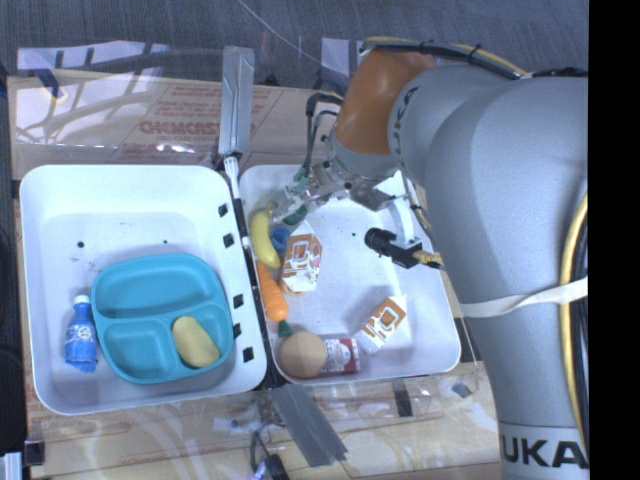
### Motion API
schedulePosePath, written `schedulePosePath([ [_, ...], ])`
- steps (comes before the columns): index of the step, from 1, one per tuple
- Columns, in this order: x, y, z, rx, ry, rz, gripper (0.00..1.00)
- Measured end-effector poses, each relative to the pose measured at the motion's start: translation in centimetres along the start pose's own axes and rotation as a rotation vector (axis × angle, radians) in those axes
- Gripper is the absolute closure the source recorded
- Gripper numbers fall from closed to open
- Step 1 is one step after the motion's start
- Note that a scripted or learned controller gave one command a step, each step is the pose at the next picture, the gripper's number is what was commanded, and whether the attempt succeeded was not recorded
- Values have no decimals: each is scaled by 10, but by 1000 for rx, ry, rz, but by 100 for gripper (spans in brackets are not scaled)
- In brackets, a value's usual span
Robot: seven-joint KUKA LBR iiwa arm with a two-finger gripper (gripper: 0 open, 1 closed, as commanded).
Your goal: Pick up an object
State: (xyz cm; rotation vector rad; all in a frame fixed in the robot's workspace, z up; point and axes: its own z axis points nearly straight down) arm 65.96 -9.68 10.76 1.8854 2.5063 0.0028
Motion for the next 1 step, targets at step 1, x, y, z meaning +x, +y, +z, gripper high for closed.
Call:
schedulePosePath([
  [1,87,25,-91,-6,3,-60,100],
])
